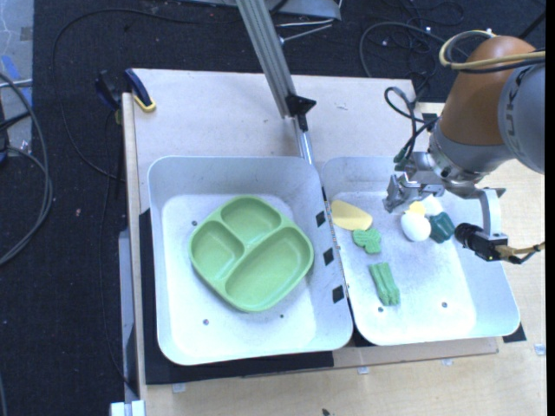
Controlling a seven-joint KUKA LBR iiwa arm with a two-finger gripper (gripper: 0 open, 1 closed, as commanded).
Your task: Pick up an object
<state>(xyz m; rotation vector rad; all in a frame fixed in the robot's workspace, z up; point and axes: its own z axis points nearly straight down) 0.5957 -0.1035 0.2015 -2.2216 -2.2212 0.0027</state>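
We see gripper [414, 199] low in right bin [451, 323], near far wall; cannot tell its state. White egg [416, 227], dark green piece [442, 227] crowd beneath; open floor nearer front.

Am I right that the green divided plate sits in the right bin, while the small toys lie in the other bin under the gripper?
Not quite: the camera view shows the green divided plate in the left bin. The small toys lie in the right bin, under the gripper.

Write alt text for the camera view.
A grey robot arm lowers its pincer over the right bin, beside a white egg, yellow piece and green toys. The left bin holds a green divided plate.
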